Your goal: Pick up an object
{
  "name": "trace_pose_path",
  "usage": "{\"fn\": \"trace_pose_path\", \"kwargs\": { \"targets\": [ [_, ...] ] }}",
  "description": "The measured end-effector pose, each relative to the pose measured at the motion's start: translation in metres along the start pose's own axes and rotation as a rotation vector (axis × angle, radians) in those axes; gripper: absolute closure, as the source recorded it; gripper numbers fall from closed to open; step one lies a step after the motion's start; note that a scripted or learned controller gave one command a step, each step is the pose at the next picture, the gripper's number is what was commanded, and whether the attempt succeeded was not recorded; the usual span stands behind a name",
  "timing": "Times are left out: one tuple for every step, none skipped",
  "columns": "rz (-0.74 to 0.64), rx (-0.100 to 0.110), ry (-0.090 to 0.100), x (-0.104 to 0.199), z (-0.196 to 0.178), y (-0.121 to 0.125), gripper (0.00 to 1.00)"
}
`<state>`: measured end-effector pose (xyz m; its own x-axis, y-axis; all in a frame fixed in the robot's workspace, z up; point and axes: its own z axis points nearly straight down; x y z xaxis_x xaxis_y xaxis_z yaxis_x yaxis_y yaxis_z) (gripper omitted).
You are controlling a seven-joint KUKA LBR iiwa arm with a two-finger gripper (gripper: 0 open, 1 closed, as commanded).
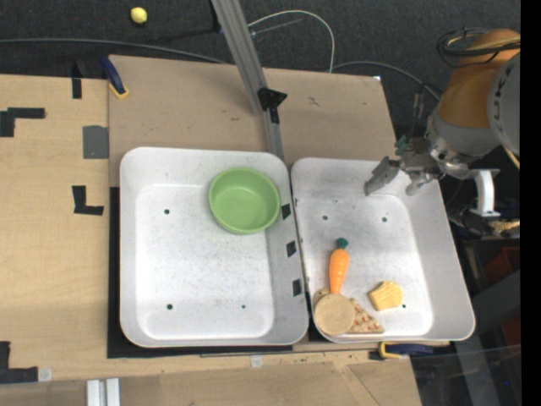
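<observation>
Gripper (pixel 396 179) is spread open w/ nothing in it, above the right bin's (pixel 439 227) far edge. Toy carrot (pixel 339 269) lies nearer the camera, to its left: probably light, stiff, smooth plastic; grip across its middle.

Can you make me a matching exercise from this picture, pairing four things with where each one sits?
Things:
1. round green plastic bowl
2. orange toy carrot with a green top
3. small yellow ball
4. yellow wedge-shaped toy block

Places:
A. on the dark floor beyond the bench, upper left of the view
B. middle of the right bin, above a round tan disc
C. upper part of the left bin
D. lower right part of the right bin

Pairs: 1-C, 2-B, 3-A, 4-D
</observation>
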<state>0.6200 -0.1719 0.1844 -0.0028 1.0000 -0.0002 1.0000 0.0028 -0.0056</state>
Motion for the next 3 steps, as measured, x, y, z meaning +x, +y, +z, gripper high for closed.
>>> {"fn": "trace_pose_path", "kwargs": {
  "targets": [
    [0.001, -0.004, -0.001, -0.003, 0.042, 0.001, 0.00],
    [0.001, 0.001, 0.001, -0.002, 0.096, 0.000, 0.00],
    [-0.001, -0.003, 0.000, -0.001, 0.082, 0.002, 1.00]
  ]
}}
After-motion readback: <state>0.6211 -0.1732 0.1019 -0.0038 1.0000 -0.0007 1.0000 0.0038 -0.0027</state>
